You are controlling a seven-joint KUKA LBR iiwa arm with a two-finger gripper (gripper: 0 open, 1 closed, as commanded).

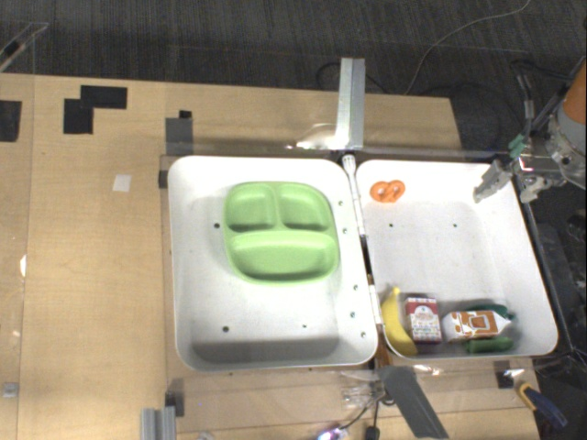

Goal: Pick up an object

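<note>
gripper [498, 180] at right bin [459, 255] rim, nothing held, opening unclear | pretzel [387, 191] beside it | packed cartons [449, 324] below risk a slipped grasp

Cut off and unclear

The arm [570, 126] runs off the right edge just behind the pincer [500, 177], whose tips are too small to read. Far below the pincer, the print on two cartons [422, 319] [472, 323] is illegible, and a green thing [488, 344] lies half hidden.
</note>
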